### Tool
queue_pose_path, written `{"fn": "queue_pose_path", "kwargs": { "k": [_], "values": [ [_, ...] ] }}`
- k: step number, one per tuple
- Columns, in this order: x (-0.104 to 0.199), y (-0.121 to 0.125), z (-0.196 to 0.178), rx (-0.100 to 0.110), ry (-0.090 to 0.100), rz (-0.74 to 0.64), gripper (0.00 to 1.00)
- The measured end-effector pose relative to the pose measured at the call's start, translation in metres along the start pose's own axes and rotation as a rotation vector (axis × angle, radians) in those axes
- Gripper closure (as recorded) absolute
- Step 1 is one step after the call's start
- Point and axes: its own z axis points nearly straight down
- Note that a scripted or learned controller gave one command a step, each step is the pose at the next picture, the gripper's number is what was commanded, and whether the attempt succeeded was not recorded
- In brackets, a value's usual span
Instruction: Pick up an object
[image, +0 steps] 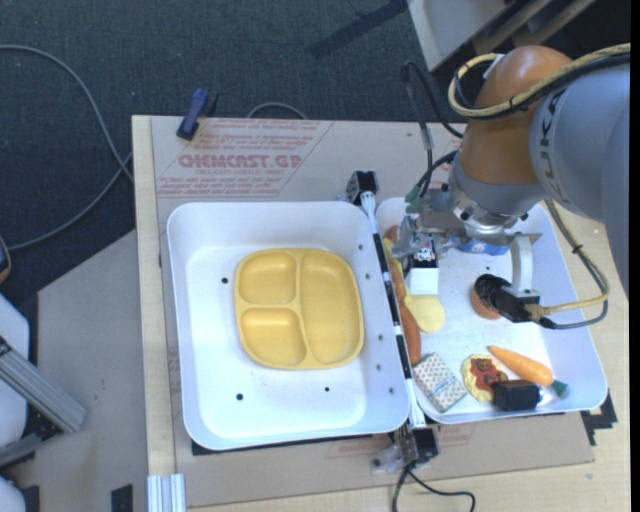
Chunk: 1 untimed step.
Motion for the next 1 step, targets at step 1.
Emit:
{"fn": "queue_pose_path", "kwargs": {
  "k": [1],
  "values": [
    [0.0277, -0.0422, -0.0227, 0.000, 0.000, 0.000, 1.00]
  ]
}}
